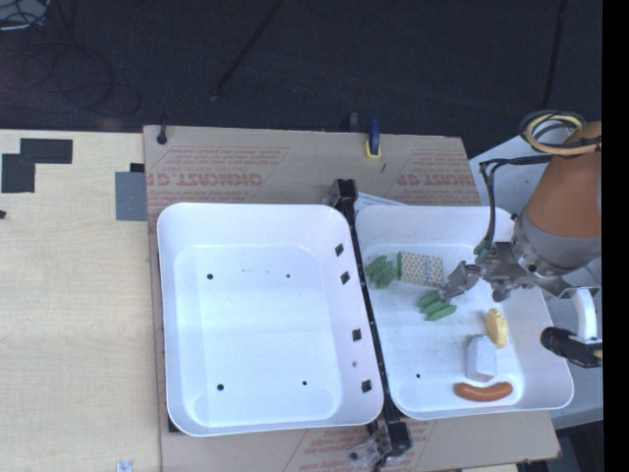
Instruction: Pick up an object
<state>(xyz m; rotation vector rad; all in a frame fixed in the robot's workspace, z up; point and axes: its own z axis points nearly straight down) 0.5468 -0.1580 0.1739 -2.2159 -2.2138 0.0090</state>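
The right bin (418, 354) holds several small items. My gripper (458, 283) hangs low over its middle, reaching in from the right. Its tip is just above and to the right of a green pod-like piece (437, 309). A speckled pale block (421, 267) lies just left of the gripper, with a leafy green piece (380, 270) beside it near the bin's left wall. A yellow piece (497, 327), a grey-white block (481, 358) and an orange-red sausage (484, 391) lie toward the bin's front right.
The left bin (256, 332) stands beside the right one, with a black divider (356, 293) between them. Both rest on a cardboard sheet (246, 170). The orange-banded arm (568, 205) and its cables rise over the right bin's far right corner.
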